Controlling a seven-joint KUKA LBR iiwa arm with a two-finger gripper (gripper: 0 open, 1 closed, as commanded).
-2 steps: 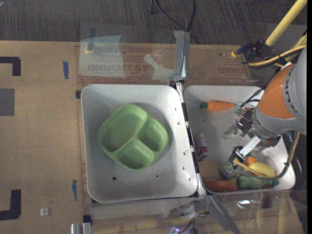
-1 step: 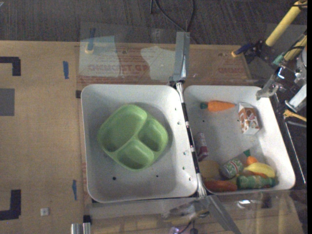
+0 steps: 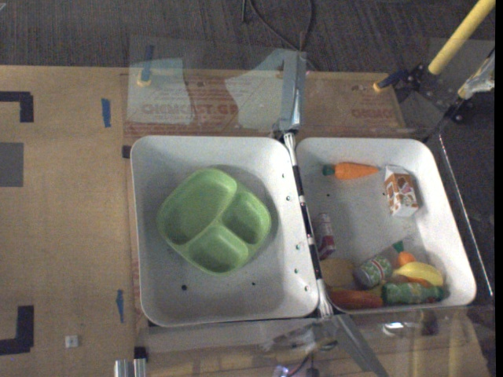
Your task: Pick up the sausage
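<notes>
Far left: brown cardboard bench top (image 3: 63,210) marked with black tape corners (image 3: 20,104) and short blue tape strips (image 3: 105,113). Next, the left bin (image 3: 157,289), white and shallow, holding a green divided plate (image 3: 214,220) with three compartments, set slightly askew near the bin's middle. Behind that bin, a clear plastic sheet (image 3: 208,93) lying flat on the cardboard. Between the two bins, touching rims, with a small dark-red cylindrical item (image 3: 324,236) lying lengthwise just inside the left wall of the right bin (image 3: 369,210). Toward that bin's far side, a carrot (image 3: 355,170) lying crosswise, green end pointing left. Along the near wall, the sausage (image 3: 357,298), reddish-orange and elongated, lying flat and crosswise in the near-left corner, hard against the front rim. Just behind it, a tan flat piece (image 3: 338,272) and a small tilted can (image 3: 374,271). Further right, a white and red carton (image 3: 401,192) near the far-right part, well apart from the sausage. In the near-right corner, a crowded cluster: a yellow banana-like piece (image 3: 420,272), a small orange item (image 3: 405,257) behind it, and a green bottle (image 3: 410,292) lying on its side, its left end just beside the sausage's right end. Beyond the bins at upper right, a yellow rod (image 3: 465,28) slanting down into a black clamp (image 3: 416,79). Of the jaws, apart or together: cannot tell.
</notes>
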